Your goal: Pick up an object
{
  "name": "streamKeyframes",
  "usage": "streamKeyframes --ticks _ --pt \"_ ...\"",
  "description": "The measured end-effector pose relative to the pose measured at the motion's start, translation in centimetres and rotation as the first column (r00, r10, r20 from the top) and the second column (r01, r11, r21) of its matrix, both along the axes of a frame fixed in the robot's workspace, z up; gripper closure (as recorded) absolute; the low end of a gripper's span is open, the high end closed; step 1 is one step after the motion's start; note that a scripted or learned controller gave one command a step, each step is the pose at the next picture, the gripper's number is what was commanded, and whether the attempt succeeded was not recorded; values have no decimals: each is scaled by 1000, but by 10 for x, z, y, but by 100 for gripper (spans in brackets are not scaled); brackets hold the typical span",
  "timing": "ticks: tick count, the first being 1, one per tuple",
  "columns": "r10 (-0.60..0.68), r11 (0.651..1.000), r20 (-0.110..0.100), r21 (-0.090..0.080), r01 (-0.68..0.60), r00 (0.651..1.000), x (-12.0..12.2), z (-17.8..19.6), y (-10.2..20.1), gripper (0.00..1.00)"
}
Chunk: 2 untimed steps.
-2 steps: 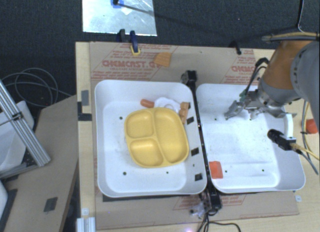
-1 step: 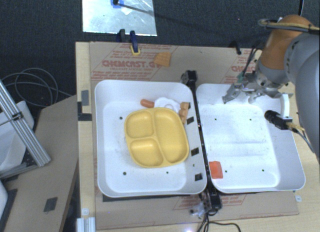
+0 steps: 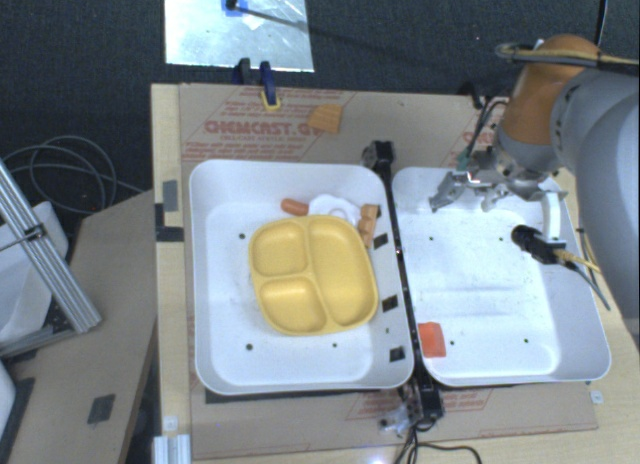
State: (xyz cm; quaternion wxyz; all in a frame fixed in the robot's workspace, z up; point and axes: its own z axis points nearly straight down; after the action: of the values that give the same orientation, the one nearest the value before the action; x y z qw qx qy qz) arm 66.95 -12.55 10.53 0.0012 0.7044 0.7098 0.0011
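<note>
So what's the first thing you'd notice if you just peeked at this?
Probably the big yellow divided plate lying in the left white bin, with a small orange sausage-like piece just past its far edge. Next, the grey robot arm with its orange band reaching in over the right bin, where a little orange block sits near the front left corner.

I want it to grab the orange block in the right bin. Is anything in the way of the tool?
Nothing visible blocks it. The tool is over the right bin's far side, the orange block lies near the front-left corner, bare floor between.
</note>
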Motion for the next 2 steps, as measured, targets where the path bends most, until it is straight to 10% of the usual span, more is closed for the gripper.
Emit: streamKeyframes --ticks 1,2 --pt "-8 1000 5 -4 8 1000 0 59 -45 0" --pt "-7 1000 -6 2 7 1000 -69 62 -11 0"
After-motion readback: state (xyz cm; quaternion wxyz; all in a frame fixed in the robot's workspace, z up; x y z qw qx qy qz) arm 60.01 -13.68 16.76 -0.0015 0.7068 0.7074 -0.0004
